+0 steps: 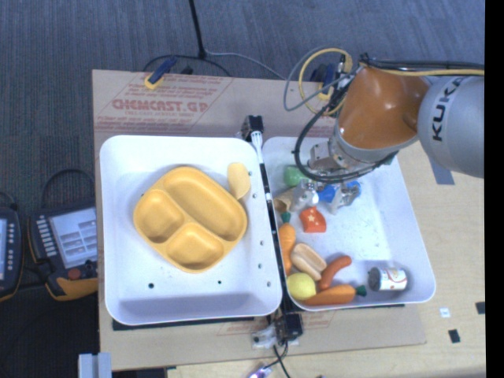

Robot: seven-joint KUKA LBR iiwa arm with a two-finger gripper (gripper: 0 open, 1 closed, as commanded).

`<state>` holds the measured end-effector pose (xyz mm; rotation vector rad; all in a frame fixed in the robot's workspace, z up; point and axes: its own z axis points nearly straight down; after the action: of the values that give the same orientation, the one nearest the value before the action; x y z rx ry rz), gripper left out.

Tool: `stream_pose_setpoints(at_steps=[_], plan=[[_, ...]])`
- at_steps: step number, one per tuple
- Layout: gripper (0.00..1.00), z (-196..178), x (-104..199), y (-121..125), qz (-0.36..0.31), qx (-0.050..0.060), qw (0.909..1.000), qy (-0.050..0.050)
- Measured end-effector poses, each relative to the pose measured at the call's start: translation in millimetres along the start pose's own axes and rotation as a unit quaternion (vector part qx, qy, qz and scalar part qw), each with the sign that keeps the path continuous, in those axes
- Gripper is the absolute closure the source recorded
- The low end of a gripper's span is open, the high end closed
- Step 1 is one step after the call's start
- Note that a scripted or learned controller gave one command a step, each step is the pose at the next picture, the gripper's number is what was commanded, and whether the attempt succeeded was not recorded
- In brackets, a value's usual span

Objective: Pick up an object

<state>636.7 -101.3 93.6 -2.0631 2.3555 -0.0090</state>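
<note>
The gripper hangs low in the right bin, a red toy just below it and a blue object beside it

Dark grey-blue ribbed carpet covers the floor around a pale wooden bench. A flat brown cardboard sheet with red lettering lies on it. A thin black cable crosses the carpet. A grey handheld control pendant rests at left.
</note>
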Motion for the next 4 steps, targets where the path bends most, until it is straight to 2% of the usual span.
stream_pose_setpoints(at_steps=[1, 2, 3, 4], plan=[[0.0, 1.5, -3.8, -34.8, -0.107, -0.003, 0.9942, -0.001], [0.0, 2.1, 4.6, -35.3, -0.271, -0.005, 0.9626, -0.004], [0.0, -33.0, 9.3, 77.5, -0.26, -0.006, 0.9655, -0.001], [0.0, -1.6, 25.6, 93.3, -0.366, 0.001, 0.9308, -0.001]])
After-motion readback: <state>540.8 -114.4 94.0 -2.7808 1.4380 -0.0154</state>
